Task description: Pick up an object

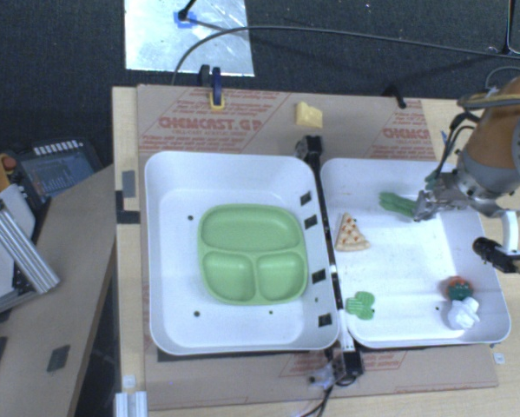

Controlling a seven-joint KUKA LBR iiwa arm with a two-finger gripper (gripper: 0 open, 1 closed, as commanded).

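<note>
the arm reaches in from the right, its orange band (501, 129) above the wrist, and the gripper (426, 208) sits low over the far part of the right bin (416, 320). its tip is right beside a green toy (397, 203), maybe a bean pod or pepper, lying on the bin floor. whether the tool touches the toy or has closed on it, i cannot tell; the tip is small and dark against the white, and nothing is plainly seen lifted.

other candidates lie in the same bin: a pizza slice toy (352, 233) near the divider, a small green leafy piece (360, 304) at the near left corner, and a red, teal and white cluster (458, 302) near the right wall. a yellow cheese-like block (309, 115) rests outside on the cardboard behind the bins. the left bin (168, 320) holds a green divided plate (249, 254).

as a judgement, the task is in its approach or grasp stage: the tool is down at the green toy, but no object is clear of the floor yet. what remains is a confirmed grip and a lift.
</note>
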